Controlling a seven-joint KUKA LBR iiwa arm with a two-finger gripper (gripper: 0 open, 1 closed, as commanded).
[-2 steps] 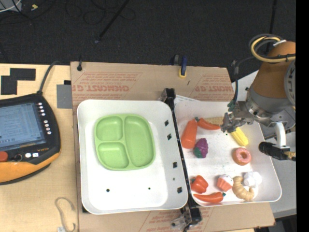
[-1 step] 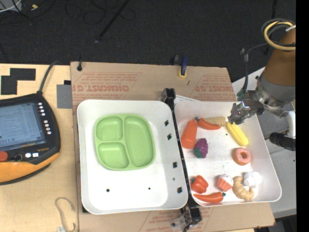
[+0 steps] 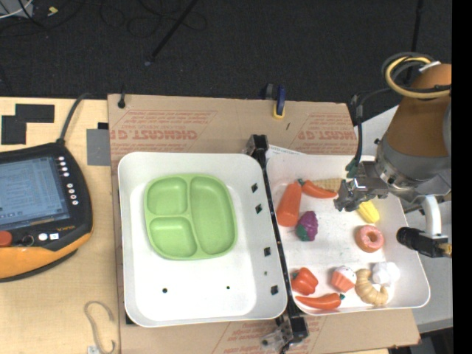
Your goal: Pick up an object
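The right bin (image 3: 413, 290) holds several toy foods. These include an orange carrot (image 3: 289, 203), a red chili (image 3: 318, 190), purple grapes (image 3: 307, 226), a yellow piece (image 3: 368, 212) and a pink donut (image 3: 369, 238). My gripper (image 3: 352, 195) hangs over the bin's upper right part, between the chili's right end and the yellow piece, very close to both. Nothing can be seen held in it.
Along the right bin's front edge lie a red pepper (image 3: 304, 279), a second red chili (image 3: 318, 301), a small cupcake (image 3: 343, 277), a croissant (image 3: 371, 286) and a white item (image 3: 385, 273). The left bin (image 3: 140, 286) holds a green divided plate (image 3: 190, 216). A control pendant (image 3: 37, 205) lies at far left.
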